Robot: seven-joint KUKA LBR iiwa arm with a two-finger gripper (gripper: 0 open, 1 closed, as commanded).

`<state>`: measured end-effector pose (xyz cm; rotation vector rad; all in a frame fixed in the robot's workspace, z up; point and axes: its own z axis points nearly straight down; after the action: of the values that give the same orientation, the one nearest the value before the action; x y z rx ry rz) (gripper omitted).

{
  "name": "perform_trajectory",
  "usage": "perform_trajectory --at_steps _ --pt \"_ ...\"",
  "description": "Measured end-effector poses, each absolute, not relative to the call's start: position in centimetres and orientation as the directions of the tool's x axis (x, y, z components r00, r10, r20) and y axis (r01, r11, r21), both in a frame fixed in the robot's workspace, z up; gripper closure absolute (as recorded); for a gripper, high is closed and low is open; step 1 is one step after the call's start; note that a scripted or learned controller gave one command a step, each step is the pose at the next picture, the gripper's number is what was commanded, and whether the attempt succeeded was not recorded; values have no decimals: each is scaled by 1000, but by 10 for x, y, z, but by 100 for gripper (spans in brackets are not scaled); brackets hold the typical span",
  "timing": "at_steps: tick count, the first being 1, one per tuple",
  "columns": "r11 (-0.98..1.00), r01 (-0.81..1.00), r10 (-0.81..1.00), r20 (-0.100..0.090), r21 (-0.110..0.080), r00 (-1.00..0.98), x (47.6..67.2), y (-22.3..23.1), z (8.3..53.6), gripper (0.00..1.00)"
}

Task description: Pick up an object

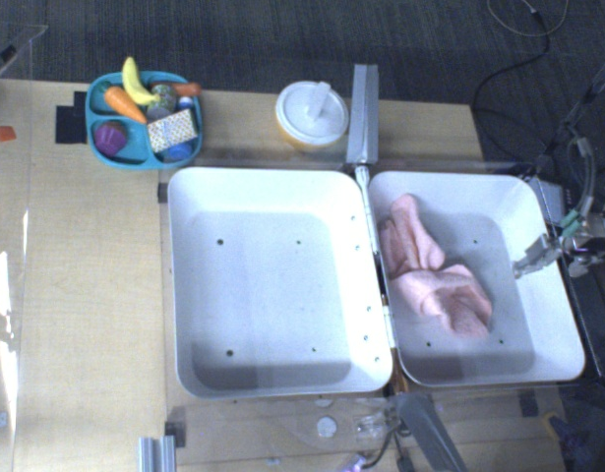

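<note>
Pink crumpled soft cloth in the right white bin looks light and floppy, best pinched at a raised fold; the gripper's state I cannot tell.

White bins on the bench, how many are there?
2. The left bin sits mid-bench; the right bin adjoins it and holds a pink cloth. Nothing seems to hide a third.

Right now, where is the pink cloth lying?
The pink cloth lies in the right-hand bin of the camera view, crumpled against the divider between the two bins, with the pincer at that bin's right rim.
</note>
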<state>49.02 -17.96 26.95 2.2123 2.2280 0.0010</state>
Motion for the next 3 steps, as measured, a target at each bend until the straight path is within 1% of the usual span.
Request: perform_trajectory --at_steps 1,2,3 --pt "-62 998 998 -2 5 62 538 -187 313 0" --pt "83 997 997 1 0 -83 527 -150 159 0" --pt "143 990 990 -5 18 -143 551 -91 93 0"
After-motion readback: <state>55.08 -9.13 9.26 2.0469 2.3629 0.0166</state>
